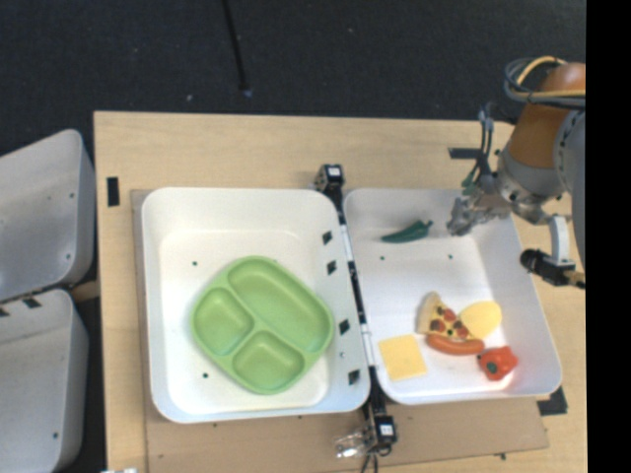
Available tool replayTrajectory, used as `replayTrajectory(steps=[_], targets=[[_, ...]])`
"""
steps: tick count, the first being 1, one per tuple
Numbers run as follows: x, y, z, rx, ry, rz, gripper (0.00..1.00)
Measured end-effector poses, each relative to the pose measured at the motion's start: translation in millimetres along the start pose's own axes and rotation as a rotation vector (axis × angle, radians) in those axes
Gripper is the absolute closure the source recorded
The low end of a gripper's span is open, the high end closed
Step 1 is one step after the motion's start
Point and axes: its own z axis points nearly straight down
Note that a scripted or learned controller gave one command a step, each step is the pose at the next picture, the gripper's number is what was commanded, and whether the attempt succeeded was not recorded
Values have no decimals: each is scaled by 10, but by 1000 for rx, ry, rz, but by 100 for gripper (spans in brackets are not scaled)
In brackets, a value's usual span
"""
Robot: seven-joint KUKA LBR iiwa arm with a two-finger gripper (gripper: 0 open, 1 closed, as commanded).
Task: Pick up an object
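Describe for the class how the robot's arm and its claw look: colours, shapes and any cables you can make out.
The arm is a rounded grey body with an orange band near its top and a pale cable looping beside that band. Lower down it narrows to a small claw of dull grey metal with thin dark parts. A black fitting sticks out at its side. No markings are readable.

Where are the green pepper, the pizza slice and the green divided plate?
green pepper (407, 232), camera view, middle of its body.
pizza slice (440, 318), camera view, centre of its topping.
green divided plate (261, 323), camera view, ridge between compartments.
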Motion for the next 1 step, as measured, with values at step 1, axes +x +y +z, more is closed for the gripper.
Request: replayTrajectory(steps=[1], targets=[[34, 113, -564, 13, 7, 2, 100]])
